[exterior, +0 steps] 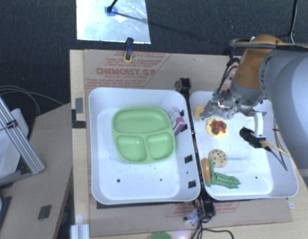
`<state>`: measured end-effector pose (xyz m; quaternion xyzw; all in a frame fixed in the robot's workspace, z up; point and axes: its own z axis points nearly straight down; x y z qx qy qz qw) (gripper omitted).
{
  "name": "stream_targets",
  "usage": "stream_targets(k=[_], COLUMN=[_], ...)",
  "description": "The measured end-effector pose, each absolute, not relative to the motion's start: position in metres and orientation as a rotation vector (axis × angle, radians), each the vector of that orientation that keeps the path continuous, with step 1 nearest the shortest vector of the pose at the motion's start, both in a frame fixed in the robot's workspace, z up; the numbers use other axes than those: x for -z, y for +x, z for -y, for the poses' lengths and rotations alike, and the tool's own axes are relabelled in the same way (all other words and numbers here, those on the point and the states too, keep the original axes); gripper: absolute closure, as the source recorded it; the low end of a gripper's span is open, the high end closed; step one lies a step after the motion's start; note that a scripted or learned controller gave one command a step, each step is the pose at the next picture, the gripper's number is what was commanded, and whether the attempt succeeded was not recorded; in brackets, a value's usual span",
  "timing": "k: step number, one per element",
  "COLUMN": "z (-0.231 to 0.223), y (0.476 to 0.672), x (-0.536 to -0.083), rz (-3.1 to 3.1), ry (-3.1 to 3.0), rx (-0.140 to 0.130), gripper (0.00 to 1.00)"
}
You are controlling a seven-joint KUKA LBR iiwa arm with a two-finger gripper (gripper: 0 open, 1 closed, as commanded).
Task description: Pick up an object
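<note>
The gripper (217, 114) hangs low in the right bin (280, 183), just above the pizza (216, 127). This looks like the approach step; whether it is open or closed I cannot tell. Next it must descend squarely onto the pizza.

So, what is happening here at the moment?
A grey robot arm with an orange band reaches in from the right over the right bin. Its gripper is low near the bin's far left part, just above a small round yellow toy with red pieces; nothing can be seen held in it. A cookie, a carrot and a green vegetable lie nearer the front. The left bin holds a green divided plate.
</note>
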<state>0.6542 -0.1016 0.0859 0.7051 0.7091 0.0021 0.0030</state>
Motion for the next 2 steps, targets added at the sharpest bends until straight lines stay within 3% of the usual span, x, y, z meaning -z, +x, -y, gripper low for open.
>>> stream_targets(k=[1,2], z=[0.187,0.128], y=[0.665,0.645], x=[-0.086,-0.138], rz=[-2.214,-2.228], ry=[2.219,2.213], rx=[-0.002,-0.003], gripper=[0.0,0.0])
